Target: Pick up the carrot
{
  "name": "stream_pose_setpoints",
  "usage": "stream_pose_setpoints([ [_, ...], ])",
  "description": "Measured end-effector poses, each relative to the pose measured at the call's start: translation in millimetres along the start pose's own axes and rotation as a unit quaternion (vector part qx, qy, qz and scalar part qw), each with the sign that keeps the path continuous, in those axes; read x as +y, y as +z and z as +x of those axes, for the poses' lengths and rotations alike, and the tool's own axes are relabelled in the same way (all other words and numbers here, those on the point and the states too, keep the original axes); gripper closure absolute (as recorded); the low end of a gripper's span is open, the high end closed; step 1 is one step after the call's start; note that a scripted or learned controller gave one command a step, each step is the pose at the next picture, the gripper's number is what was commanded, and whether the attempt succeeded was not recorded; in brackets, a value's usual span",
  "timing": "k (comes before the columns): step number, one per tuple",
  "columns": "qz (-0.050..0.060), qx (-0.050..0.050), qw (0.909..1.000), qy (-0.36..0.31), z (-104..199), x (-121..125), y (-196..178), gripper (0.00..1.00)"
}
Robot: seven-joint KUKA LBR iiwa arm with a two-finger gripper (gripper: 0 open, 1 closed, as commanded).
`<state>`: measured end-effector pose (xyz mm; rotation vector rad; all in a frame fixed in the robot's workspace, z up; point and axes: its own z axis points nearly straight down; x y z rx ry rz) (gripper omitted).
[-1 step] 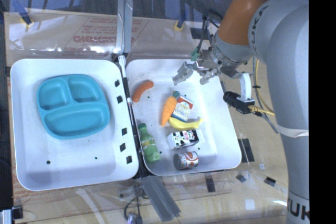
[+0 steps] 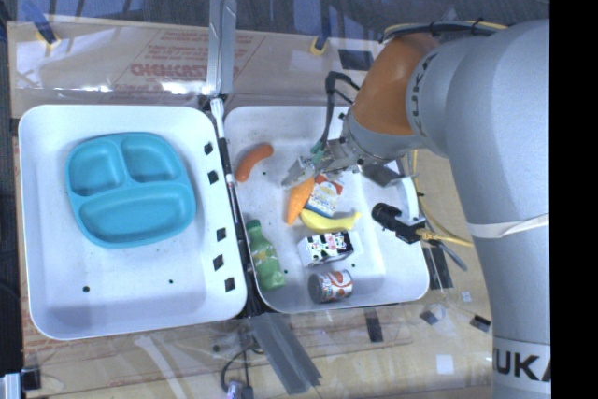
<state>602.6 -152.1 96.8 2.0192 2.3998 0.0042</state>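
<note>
The smooth, tapered orange carrot (image 2: 299,200) is met by the metal gripper (image 2: 308,169), jaw spacing impossible to tell.

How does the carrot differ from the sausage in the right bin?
The carrot is bright orange and tapered; the sausage is darker red-orange with rounded ends. The carrot lies against the banana and a packet; the sausage lies alone on bare bin floor. The gripper sits over the carrot's upper end, away from the sausage. Both lie slanted alike.
</note>
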Motion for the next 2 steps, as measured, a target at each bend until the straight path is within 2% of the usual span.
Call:
stream_pose_setpoints([
  [1, 0.0, -0.001, 1.0, -0.003, -0.8, 0.6, -9.6, 1.0],
  [2, 0.006, 0.002, 0.9998, -0.016, 16.8, -18.1, -100.8, 1.0],
])
